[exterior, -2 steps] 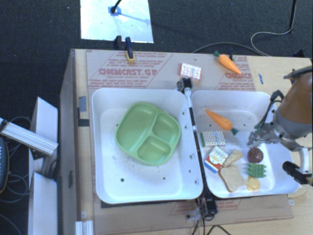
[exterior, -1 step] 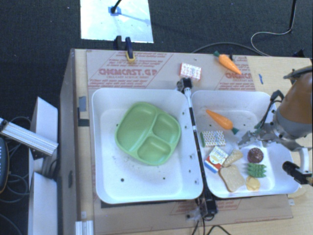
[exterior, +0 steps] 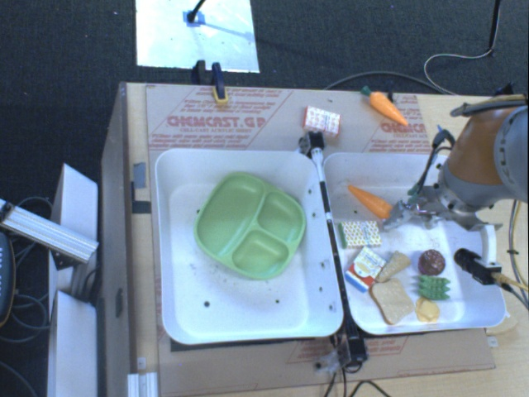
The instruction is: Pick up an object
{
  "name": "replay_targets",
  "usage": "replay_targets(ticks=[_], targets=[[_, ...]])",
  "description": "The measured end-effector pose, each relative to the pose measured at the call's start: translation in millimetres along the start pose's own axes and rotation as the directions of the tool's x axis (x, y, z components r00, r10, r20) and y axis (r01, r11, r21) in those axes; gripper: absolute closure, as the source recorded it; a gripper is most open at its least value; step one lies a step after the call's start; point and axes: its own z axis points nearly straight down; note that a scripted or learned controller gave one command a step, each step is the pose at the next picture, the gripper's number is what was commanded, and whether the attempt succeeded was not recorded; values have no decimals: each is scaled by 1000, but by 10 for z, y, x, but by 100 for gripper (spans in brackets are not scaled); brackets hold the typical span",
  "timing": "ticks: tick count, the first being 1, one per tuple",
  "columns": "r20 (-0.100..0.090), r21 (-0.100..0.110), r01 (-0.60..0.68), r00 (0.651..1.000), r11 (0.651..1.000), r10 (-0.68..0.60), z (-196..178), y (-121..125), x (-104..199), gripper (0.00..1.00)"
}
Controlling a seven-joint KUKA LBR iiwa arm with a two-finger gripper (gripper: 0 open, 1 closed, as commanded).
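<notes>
My gripper (exterior: pixel 400 214) hangs low over the right bin (exterior: pixel 488 313), in its upper middle. An orange carrot (exterior: pixel 369 200) lies just left of it, its thick end right at the gripper's tip; no hold on it can be made out. Below lie a green-checked packet (exterior: pixel 360 233), a small white, red and blue box (exterior: pixel 365 268), a pale wedge (exterior: pixel 395 265), a bread slice (exterior: pixel 392 301), a brown round piece (exterior: pixel 431 262), a green toy vegetable (exterior: pixel 434 287) and a yellow piece (exterior: pixel 427 310).
The left bin (exterior: pixel 186 304) holds a green divided plate (exterior: pixel 250 224). A second carrot (exterior: pixel 386 106) and a small white dotted box (exterior: pixel 322 121) lie on the bench behind the bins. The grey and orange arm (exterior: pixel 488 160) crosses the right bin's far right corner.
</notes>
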Motion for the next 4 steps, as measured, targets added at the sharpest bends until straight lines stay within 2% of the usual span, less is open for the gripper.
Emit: replay_targets(ticks=[1, 2, 3, 4], targets=[[-4, 30, 3, 1000, 1000, -3, 53, 726, 317, 0], [-6, 27, 1, 1000, 1000, -1, 43, 748, 154, 0], [-4, 32, 5, 1000, 999, -5, -52, 738, 146, 100], [1, -4, 1, 1000, 1000, -1, -1045, 407, 437, 100]])
